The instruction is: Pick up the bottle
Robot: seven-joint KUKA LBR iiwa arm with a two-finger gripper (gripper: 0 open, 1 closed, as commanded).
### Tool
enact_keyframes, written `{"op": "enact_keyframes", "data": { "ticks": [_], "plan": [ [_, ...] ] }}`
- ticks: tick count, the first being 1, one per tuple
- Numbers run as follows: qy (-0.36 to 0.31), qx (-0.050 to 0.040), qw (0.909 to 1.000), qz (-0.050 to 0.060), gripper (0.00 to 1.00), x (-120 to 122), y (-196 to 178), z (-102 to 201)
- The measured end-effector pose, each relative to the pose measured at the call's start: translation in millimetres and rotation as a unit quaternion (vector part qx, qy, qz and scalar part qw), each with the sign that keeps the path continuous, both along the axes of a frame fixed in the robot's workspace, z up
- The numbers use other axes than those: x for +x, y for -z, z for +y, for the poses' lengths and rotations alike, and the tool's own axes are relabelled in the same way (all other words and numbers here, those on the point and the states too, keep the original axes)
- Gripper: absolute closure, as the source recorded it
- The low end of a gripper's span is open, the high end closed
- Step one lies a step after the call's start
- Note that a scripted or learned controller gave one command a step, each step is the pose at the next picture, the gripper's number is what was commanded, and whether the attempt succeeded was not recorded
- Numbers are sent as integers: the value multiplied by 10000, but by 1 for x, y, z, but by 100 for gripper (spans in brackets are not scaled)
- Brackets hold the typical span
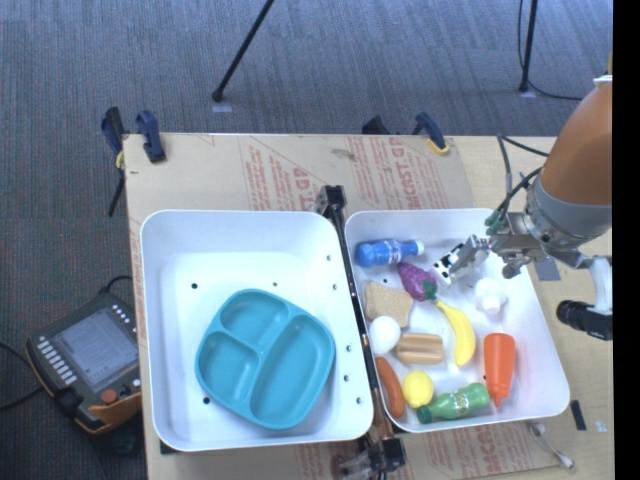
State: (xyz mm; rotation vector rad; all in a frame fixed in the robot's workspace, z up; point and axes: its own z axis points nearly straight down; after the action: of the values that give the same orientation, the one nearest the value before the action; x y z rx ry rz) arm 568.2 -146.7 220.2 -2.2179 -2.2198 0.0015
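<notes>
writing: red print runs across the brown board [300, 173] covering the tabletop, too small and skewed to read; the green bottle's label is too small to read as well.
pendant: one grey and orange handheld unit [85, 366] with a screen lies on the carpet left of the board.
clamps: four show along the board's far edge, two blue ones at the left corner [135, 133] and two near the middle-right [425, 128].
bins: two white bins side by side; the left bin [170, 238] holds one teal divided plate [265, 358] with three compartments.
right bin [530, 388]: toy food, one each of an egg, bread slice, hot dog, sausage, lemon, banana, purple eggplant, orange carrot, a white lump and a black-and-white figure.
bottles: two. blue bottle [388, 252], lying on its side at the far left corner of the right bin, white cap pointing right. green bottle [455, 404], lying on its side at the near edge, just beside the lemon and carrot.
hand [478, 256]: over the far right part of the right bin, just beside the black-and-white figure, apart from both bottles; cannot tell whether it is spread or pressed together.
</notes>
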Motion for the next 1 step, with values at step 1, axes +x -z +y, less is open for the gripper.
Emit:
{"op": "enact_keyframes", "data": {
  "ticks": [1],
  "plan": [
    [-1, 7, 10000, 6, 100, 0, -10, 0]
  ]
}}
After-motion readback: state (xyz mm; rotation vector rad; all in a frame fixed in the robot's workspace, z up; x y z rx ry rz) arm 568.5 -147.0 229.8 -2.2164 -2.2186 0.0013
